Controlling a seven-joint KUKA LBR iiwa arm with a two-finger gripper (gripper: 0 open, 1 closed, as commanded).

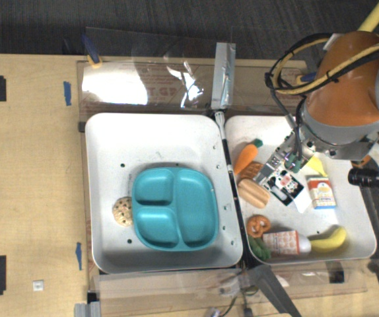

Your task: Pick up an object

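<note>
Arm [348, 78], pincer [283, 170] among toys

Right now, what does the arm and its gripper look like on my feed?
The arm is a rounded grey body with a broad orange band, looped by black and yellow cables. The gripper below is a dark block with small white and red markings.

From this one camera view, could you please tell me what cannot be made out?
- End effector: small and cluttered, so open or shut is unclear, as is any contact with the hot dog.
- Small carton: print too small to read.
- Right bin: far corner covered by the arm.
</note>
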